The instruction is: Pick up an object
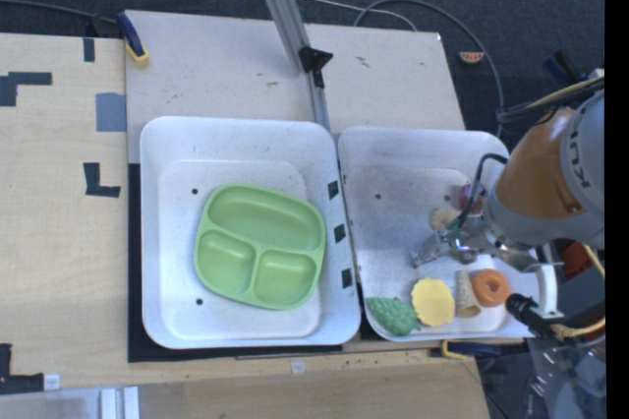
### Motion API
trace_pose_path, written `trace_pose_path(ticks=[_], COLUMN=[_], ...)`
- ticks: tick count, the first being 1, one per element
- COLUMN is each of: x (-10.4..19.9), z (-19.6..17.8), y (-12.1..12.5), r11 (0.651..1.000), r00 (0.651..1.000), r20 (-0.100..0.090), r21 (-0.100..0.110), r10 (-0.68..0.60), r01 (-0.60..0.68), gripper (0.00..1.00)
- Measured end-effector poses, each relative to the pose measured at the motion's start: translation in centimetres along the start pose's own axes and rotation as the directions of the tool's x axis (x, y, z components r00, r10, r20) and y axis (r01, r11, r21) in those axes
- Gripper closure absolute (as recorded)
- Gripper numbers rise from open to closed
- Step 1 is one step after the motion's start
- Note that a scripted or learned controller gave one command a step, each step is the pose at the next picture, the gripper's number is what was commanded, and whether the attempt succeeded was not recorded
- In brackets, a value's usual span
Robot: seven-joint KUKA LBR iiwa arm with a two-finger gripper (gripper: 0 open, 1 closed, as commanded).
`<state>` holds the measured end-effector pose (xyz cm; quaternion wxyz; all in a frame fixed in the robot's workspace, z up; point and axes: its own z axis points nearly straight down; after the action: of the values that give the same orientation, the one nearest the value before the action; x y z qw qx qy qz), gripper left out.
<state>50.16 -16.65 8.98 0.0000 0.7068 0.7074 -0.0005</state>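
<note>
Left bin holding a green plate; right bin under the arm. Seemingly mid-approach: claw low at mid-bin, grip state impossible to tell. Along near edge: yellow disc, orange ring, green lump. Next: shifting nearer, straddling one.

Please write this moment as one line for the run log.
arm: over right bin | gripper: low, above bin floor | nearby: yellow piece, green piece, orange piece | left bin: green tray

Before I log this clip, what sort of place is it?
Most likely a robotics lab bench set up for picking trials: two white bins side by side, toy food in the right one, a green divided plate in the left, and loose cables on dark carpet.
</note>
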Motion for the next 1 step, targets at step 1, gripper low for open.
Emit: trace_pose_path(ticks=[1], x=[0.05], z=[-0.97], y=[-0.02], r11=[1.000], r00=[1.000], r20=[-0.001], r21=[0.001], r10=[-0.001], r01=[0.001], gripper=[1.00])
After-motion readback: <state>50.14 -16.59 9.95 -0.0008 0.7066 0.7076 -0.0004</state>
